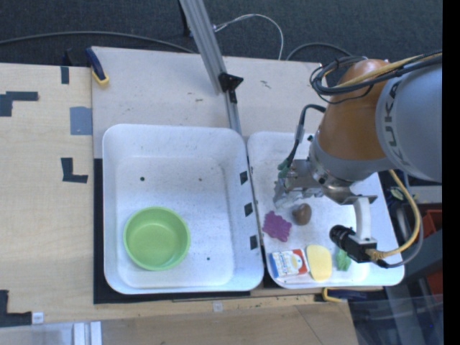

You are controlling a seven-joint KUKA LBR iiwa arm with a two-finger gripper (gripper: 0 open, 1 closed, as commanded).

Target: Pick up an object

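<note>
White speckled bin (215, 157), round green bowl (157, 238)

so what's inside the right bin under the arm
The right bin holds a purple piece, a small brown object, a red-and-white packet, a yellow piece and something green. The arm covers the bin's far right part.

The grey arm (402, 121) is extended in from three o'clock, its orange band (352, 113) turned toward twelve o'clock. The gripper (287, 192) is pointed downward, toward nine o'clock of the wrist.
</note>
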